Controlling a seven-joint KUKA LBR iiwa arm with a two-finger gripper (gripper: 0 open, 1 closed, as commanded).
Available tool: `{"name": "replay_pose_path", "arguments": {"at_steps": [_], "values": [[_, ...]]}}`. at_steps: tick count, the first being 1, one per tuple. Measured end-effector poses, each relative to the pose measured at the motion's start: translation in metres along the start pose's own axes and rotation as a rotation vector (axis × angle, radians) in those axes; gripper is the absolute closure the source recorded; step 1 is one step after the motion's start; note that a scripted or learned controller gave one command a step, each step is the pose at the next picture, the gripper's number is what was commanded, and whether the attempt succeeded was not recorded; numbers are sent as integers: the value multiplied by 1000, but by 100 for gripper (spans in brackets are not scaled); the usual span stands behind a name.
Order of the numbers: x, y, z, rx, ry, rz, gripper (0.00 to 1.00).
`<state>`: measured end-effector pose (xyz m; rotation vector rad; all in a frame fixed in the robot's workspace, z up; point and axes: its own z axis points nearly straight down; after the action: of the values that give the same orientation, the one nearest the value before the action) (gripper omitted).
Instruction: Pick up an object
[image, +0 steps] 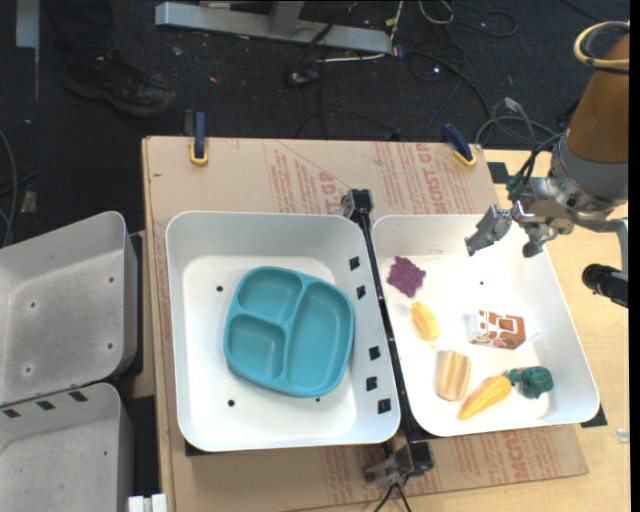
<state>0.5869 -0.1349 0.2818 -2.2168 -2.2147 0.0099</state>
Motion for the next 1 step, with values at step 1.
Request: {"name": "replay_pose_path", "arguments": {"at_steps": [1], "values": [[0, 2, -6, -10, -1, -2, 0]]}}
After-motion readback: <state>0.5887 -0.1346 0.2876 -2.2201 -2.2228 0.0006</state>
